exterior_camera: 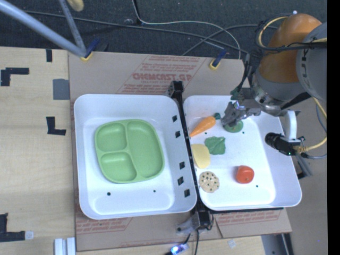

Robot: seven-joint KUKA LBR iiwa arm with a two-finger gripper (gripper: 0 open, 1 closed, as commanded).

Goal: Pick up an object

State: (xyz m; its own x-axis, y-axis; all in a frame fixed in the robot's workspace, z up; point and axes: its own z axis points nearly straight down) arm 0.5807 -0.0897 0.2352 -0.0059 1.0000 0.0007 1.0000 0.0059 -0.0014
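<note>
Gripper [232,120] sits low in the right bin [276,195], far side, just right of the carrot [203,125], over something green; can't tell its grip state, so nothing visibly picked yet.

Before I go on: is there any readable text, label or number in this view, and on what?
Red print on the cardboard sheet under the two bins: several lines, seen upside down, too blurred to read with confidence.
Black shapes on the wooden bench at the left: marks, not letters.
Nothing legible on the green divided plate, the toy foods or the gripper.
</note>
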